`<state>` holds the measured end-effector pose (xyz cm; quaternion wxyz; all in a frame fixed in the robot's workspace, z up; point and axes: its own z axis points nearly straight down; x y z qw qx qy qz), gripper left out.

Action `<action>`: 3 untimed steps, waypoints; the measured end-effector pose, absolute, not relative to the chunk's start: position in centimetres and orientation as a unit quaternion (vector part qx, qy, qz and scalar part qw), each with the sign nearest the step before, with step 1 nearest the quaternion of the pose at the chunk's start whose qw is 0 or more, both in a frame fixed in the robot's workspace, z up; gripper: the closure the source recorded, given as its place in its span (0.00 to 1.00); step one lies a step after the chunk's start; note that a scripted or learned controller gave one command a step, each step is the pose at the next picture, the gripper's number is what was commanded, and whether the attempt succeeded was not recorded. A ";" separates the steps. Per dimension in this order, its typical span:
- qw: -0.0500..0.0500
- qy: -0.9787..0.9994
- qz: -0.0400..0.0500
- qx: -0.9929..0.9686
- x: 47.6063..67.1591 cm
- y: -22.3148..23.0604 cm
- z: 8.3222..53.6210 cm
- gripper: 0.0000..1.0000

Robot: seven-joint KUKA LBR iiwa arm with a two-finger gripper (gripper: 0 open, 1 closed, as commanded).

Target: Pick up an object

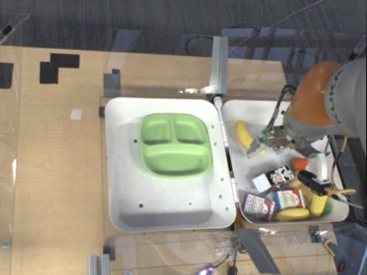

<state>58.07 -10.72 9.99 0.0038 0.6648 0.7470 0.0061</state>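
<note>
- Yellow is the colour of the banana (244,135), and it lies in the right bin (232,171), up near the top left part, close to the wall between the two bins.
- The claw (259,146) hangs just beside the banana, at its lower right end. It comes off the grey arm (350,96) with the orange band (312,101).
- The tip looks pale and blurry, and I cannot tell if the claw is released or clenched. Nothing can be seen held in it.
- I think the banana is the thing it is going for, because it is the closest one.
- The banana is round and smooth. If the claw pinches only the end, the banana could slip out or spin away.
- The banana sits close to the bin wall. A push from the claw could slide it up against the wall, where it is hard to get around.
- More things lie in a heap at the bottom of the right bin: a small black and white box (280,175), a red thing (299,164), a corn cob (317,202), another yellow thing (292,214) and little packets (258,205). If the arm swings low it could bump them.
- The left bin (120,171) has a green tray (174,143) with three parts. It is well apart from the claw, so it should be safe.
</note>
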 end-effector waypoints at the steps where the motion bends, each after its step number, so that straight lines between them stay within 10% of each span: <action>1: 0.003 0.747 0.007 0.665 58.1 -10.7 10.9 1.00; 2: 0.003 0.747 0.007 0.665 58.1 -10.7 10.9 0.00; 3: -0.001 0.792 0.000 0.611 56.6 -9.9 11.8 0.00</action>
